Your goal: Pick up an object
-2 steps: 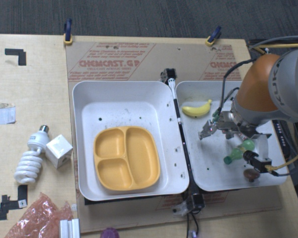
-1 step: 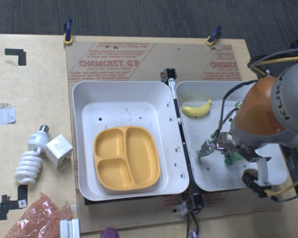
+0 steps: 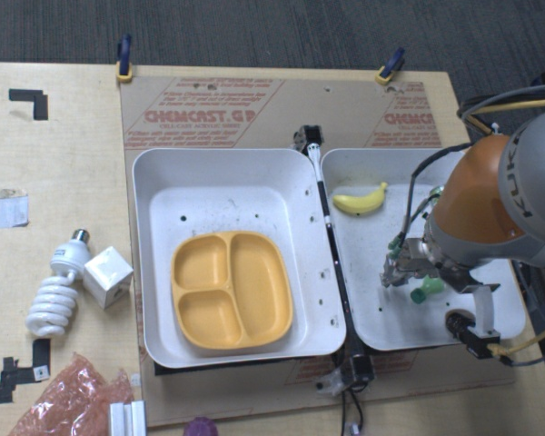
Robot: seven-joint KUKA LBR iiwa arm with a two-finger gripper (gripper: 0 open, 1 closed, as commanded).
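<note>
Tool (image 3: 398,275) hangs low in the right bin (image 3: 363,166), its state impossible to tell, beside a small green object (image 3: 426,290); judging the grasp, it should center squarely over that piece before lifting.

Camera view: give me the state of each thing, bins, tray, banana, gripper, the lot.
Left bin: holds the tray.
Tray: upright, its three compartments bare.
Right bin: holds the banana and a green thing.
Banana: lying loose near the far wall, apart from the gripper.
Green thing: lying under the arm's wrist, partly hidden.
Gripper: low in the right bin; grip unclear.
Bulb: lying on the bench.
</note>
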